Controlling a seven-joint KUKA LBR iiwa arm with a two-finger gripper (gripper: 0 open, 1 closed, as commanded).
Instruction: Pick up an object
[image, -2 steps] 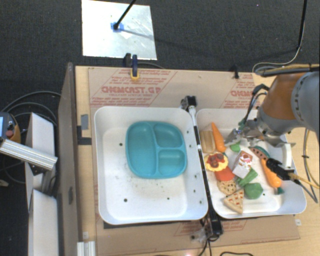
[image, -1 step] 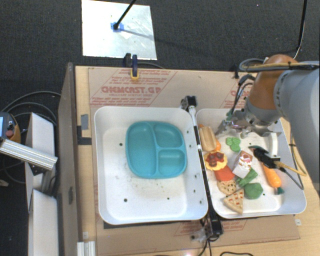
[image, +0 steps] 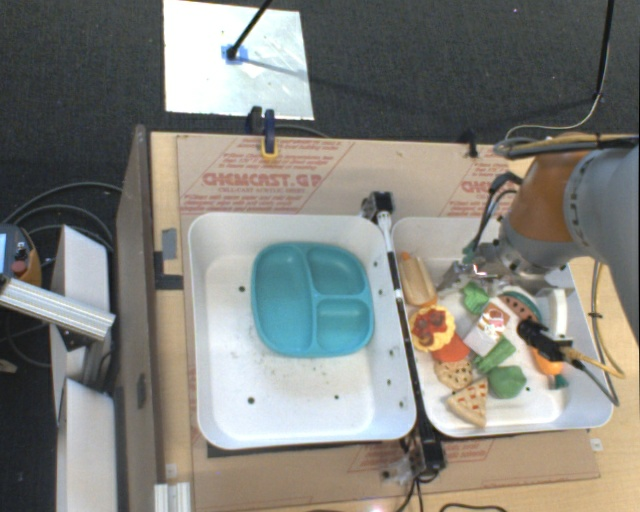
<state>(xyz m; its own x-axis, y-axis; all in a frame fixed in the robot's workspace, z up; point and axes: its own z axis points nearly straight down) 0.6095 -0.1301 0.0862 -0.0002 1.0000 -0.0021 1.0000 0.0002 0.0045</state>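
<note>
— Where is the gripper (image: 478, 268) hanging?

— It is hovering low over the back of the right bin (image: 590, 400), just above a small green toy piece (image: 474, 297). Whether the jaws are apart or together, I cannot tell; the wrist is blocking them.

— And the toy food?

— It is lying heaped in the right bin. A tan hot-dog bun (image: 414, 278) is lying beside the divider, its long axis running front to back, tilting slightly left at the far end. A pepperoni pizza piece (image: 431, 326) is sitting just in front of it, and a pizza slice (image: 470, 404) is pointing toward the front wall.

— The left bin (image: 215, 400)?

— It is holding a teal divided plate (image: 311, 299).
</note>
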